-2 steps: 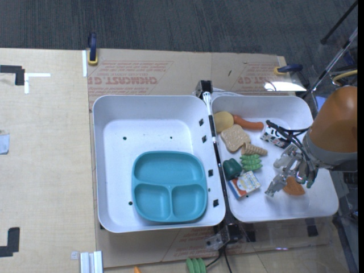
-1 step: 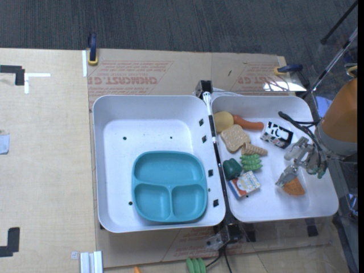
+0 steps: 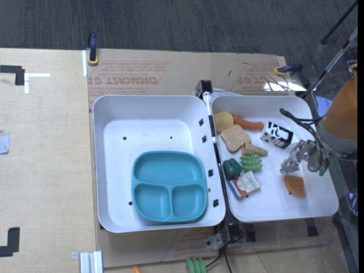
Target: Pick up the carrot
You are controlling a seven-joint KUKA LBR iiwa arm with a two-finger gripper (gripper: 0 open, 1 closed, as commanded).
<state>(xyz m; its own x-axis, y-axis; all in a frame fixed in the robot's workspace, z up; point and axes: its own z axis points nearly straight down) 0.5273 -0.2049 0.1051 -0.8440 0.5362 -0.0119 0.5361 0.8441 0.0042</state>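
- Two shallow white plastic bins sit side by side on the bench; the left bin (image 3: 108, 152) holds a teal three-compartment plastic tray (image 3: 169, 185) toward its 5 o'clock corner.
- In the right bin (image 3: 273, 208), along its left wall, lie a yellow rounded toy lemon (image 3: 223, 119), a tan slice of toy bread (image 3: 235, 138), a dark green toy pepper (image 3: 231, 168), a bright green leafy toy (image 3: 251, 162) and a small printed packet (image 3: 247, 183).
- The slim orange toy carrot (image 3: 249, 123) lies at about 11 o'clock in the right bin, touching the lemon's right side, tip pointing to 3 o'clock.
- A black-and-white printed card (image 3: 277, 134) rests just right of the carrot's tip.
- An orange-brown flat wedge (image 3: 294, 185) lies at about 4 o'clock in that bin.
- The two-finger metal gripper (image 3: 301, 158) hangs just above the wedge, well apart from the carrot; whether its claw is released or clenched I cannot tell.
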